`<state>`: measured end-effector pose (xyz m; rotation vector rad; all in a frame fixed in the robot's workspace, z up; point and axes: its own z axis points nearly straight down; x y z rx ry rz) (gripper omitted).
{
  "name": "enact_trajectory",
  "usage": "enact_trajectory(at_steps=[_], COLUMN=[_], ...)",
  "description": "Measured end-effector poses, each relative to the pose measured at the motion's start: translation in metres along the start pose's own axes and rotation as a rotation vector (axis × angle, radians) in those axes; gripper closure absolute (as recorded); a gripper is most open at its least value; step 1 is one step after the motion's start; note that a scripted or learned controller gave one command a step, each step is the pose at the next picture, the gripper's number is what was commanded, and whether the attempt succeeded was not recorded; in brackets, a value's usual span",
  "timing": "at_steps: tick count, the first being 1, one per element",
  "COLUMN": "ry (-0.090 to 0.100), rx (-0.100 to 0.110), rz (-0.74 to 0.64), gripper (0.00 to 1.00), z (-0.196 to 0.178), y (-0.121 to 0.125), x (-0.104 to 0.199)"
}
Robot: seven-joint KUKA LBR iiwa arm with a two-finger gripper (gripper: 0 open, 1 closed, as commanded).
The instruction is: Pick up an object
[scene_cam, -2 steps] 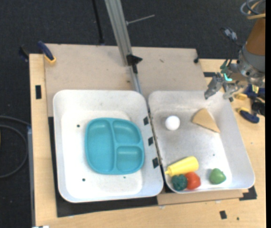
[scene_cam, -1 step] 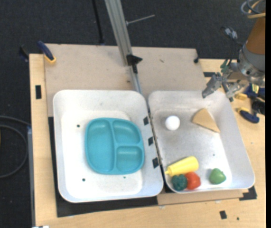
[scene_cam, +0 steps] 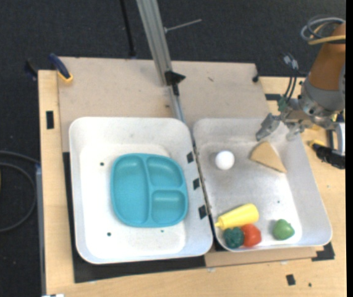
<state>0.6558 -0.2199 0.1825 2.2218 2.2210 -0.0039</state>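
In right bin (scene_cam: pixel 300 184), tan wedge (scene_cam: pixel 269 158)

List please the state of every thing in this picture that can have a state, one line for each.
gripper: fingers open, above the far edge of the right bin, holding nothing
tan wedge: lying flat in the right bin, just beside the gripper, not gripped
white ball: resting free on the bin floor
yellow piece: lying on its side
green ball: resting near the bin's front edge
blue tray: flat in the left bin, compartments holding nothing
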Motion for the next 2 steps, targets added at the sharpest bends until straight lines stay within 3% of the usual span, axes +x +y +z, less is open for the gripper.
enact_trajectory(at_steps=[1, 2], ry=[0.001, 0.0], rx=[0.001, -0.002], rz=[0.001, 0.0], gripper=[0.0, 0.0], z=[0.062, 0.082], y=[0.0, 0.001], x=[-0.006, -0.007])
